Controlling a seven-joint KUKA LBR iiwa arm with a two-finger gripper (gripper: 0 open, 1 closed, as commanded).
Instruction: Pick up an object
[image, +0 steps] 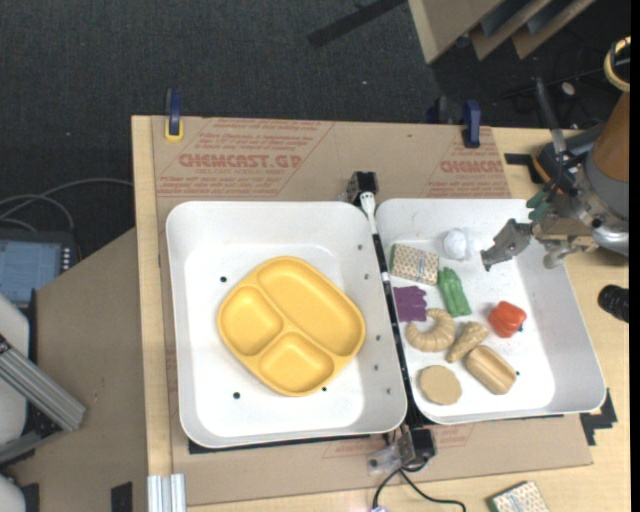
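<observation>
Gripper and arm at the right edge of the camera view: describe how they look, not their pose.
The gripper is dark grey metal, with blocky angular fingers on a pale silver-grey rounded mount. A small teal-green part sits near its top. Behind it the arm is a thick grey cylinder with an orange-brown band above the wrist, and dark cables and fittings run alongside.

Arm (610, 190) cut off at right edge

A bench (250, 150) (brown printed sheet) bears two white bins (200, 400) side by side.
</observation>
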